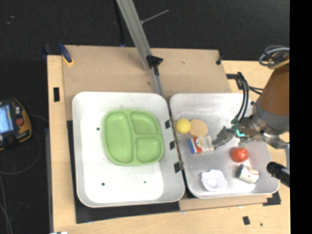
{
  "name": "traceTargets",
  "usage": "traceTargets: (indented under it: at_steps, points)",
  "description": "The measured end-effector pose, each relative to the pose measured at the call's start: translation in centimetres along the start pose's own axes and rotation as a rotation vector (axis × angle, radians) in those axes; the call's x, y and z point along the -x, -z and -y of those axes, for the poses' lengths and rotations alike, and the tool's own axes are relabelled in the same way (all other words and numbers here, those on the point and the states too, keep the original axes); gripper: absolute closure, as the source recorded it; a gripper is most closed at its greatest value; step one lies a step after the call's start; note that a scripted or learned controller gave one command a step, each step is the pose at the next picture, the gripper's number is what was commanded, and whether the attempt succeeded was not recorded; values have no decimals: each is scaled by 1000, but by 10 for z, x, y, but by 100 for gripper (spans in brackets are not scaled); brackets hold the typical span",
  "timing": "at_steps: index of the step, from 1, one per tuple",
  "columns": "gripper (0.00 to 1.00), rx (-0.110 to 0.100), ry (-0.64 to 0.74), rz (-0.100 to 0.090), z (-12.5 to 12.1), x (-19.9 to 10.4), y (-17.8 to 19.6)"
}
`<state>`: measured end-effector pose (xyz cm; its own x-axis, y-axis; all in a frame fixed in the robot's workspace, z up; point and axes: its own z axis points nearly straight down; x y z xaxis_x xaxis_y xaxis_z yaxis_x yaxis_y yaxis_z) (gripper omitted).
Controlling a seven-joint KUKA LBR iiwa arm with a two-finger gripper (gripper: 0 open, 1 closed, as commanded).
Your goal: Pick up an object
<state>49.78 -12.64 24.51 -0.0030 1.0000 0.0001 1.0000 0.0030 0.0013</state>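
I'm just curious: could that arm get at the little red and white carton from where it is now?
Probably yes. The end effector hangs just right of the carton, nothing lies on top of it, though the yellow ball and tan disc crowd its far side.

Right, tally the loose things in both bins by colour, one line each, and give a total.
Green: 1, the divided tray
Yellow: 1, the ball
Tan: 1, the round disc
Red: 1, the tomato-like thing
White: 1, the crumpled piece
Mixed red, white: 2, the carton, the cup
Total: 7
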Motion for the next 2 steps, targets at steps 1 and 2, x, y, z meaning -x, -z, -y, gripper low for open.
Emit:
traceTargets:
  at_steps: [1, 2]
  points:
    - [0, 0, 0, 0, 0, 0, 0]
    - [0, -4, -3, 1, -4, -1, -62]
